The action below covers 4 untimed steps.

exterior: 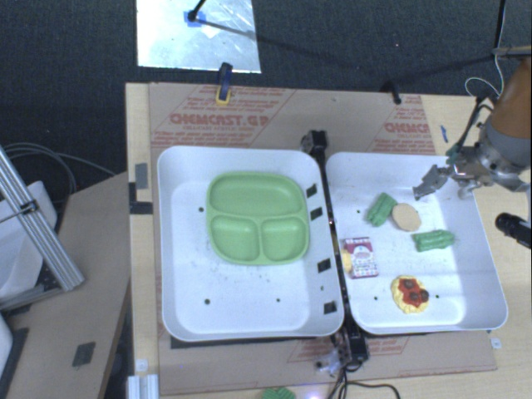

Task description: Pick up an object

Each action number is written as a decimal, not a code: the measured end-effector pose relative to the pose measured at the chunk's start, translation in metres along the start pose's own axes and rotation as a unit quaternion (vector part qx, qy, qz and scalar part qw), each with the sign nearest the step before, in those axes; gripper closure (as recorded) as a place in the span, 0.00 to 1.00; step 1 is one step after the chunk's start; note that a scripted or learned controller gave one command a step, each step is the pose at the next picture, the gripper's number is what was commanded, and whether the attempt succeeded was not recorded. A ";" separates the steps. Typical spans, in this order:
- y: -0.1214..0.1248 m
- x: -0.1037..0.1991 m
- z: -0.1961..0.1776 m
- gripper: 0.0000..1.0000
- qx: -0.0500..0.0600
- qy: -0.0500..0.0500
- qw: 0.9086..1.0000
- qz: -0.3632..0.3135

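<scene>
Arm at the right bin's far right corner, nothing between the fingers.

Left bin (179,306) holds a green divided plate (257,217), three compartments, lying flat near the bin's centre. Right bin (478,248) holds five small items: a green ridged piece (381,209) touching a round tan cookie-like disc (406,217); a second green piece (433,239) just beside the disc on its right; a small red-and-white packet (360,257) near the divider; a yellow piece with red topping (410,293) toward the near edge. Gripper (443,178) hovers above the bin floor, up-right of the disc, apart from all items. Fingers look spread, pinching nothing. Items lie unstacked; nothing lies between gripper and disc. Cables cross the dark floor behind; a foil sheet (198,23) lies at top.
</scene>
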<state>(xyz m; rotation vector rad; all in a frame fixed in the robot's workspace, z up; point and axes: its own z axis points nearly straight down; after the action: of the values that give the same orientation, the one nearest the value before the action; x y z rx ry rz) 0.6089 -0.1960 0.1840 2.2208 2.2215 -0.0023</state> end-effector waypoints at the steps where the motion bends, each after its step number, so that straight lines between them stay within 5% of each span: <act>1: -0.005 -0.011 0.057 0.00 0.000 0.001 1.000 0.000; 2: 0.027 -0.003 0.101 0.00 -0.002 0.000 1.000 -0.003; 3: 0.028 -0.004 0.087 1.00 -0.004 0.000 1.000 -0.003; 4: 0.062 0.041 0.014 1.00 -0.006 0.000 1.000 -0.005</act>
<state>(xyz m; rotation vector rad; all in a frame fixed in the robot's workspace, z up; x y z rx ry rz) 0.6712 -0.1548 0.1696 2.2047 2.2261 0.0105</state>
